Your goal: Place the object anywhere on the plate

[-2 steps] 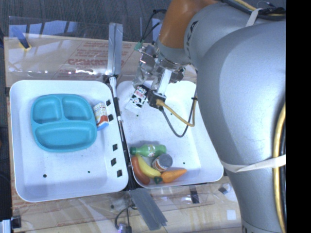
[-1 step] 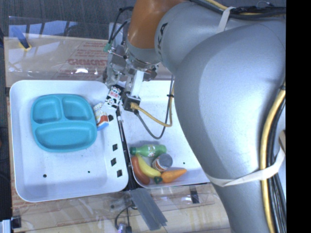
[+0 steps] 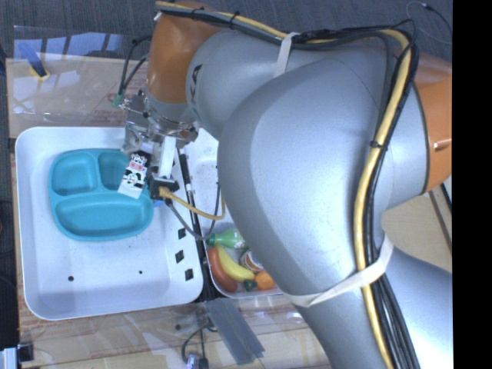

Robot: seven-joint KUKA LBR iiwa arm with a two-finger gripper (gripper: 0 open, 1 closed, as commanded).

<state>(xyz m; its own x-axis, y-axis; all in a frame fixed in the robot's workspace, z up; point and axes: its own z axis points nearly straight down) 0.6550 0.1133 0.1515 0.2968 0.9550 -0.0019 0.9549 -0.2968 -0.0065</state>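
Note:
A blue divided plate (image 3: 96,194) lies in the left white bin (image 3: 46,283). A small white carton with black cow spots (image 3: 134,175) hangs over the plate's right rim, tilted a little. My gripper (image 3: 143,160) reaches down from the orange wrist band and is shut on the carton's top, so the fingers are mostly hidden by the wrist hardware. The carton's lower end is at the level of the plate's edge; whether it touches the plate I cannot tell.
The big grey arm covers most of the right bin (image 3: 201,167). At that bin's near end lie toy foods: a banana (image 3: 234,267), a green piece (image 3: 229,241) and an orange piece (image 3: 264,281). Cables hang beside the gripper. Bare bin floor lies in front of the plate.

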